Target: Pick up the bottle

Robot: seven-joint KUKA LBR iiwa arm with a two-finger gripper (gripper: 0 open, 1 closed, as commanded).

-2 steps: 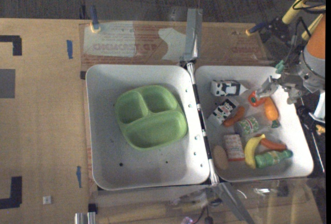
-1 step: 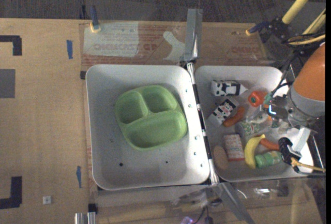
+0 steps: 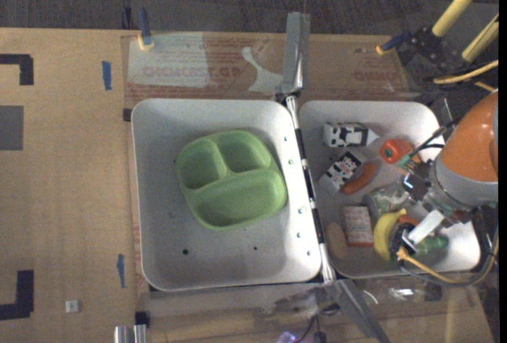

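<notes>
A pale, see-through bottle with a greenish tint [image 3: 383, 198] lies in the right bin [image 3: 313, 145], between a sausage [image 3: 356, 177] and a banana [image 3: 383, 233]. My gripper [image 3: 415, 189] hangs over the right half of that bin, just to the right of the bottle, under the grey wrist and the orange band [image 3: 475, 150]. The wrist hides its tips, and I cannot tell whether anything is between them. A green object [image 3: 438, 245] lies at the bin's front right, partly under the arm.
The right bin also holds two cow-patterned blocks [image 3: 348, 135] [image 3: 341, 169], an orange-red toy [image 3: 394, 150], a red box [image 3: 358, 225] and a tan cookie [image 3: 337, 238]. A green divided plate [image 3: 230, 178] lies in the left bin [image 3: 154, 199].
</notes>
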